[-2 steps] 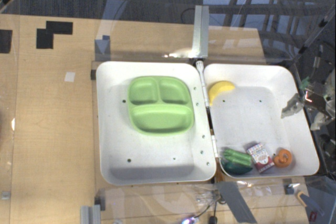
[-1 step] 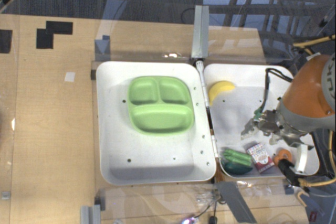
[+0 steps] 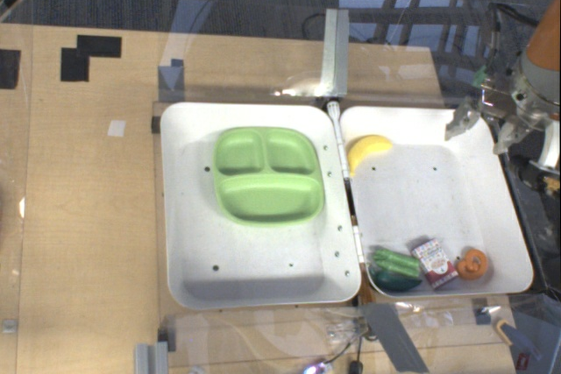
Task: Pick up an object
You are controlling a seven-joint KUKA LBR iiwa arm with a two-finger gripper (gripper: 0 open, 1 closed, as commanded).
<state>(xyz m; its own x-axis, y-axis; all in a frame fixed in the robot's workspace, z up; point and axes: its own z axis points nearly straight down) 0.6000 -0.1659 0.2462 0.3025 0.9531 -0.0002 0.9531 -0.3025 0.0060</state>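
Yellow, rounded, banana-like plastic toy [image 3: 369,151] against the right white bin's [image 3: 491,188] near-left wall, probably light, stiff and slippery, best pinched across its narrow middle; fingers [image 3: 459,123] spread open, empty, above the bin's far-right corner.

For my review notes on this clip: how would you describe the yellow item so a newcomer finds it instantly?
Start at the right-hand white bin. Go to its far left corner, against the divider between the bins: the yellow object lies there alone. It is plain yellow and rounded, well apart from the green item, the small printed packet and the orange piece clustered along the near edge.
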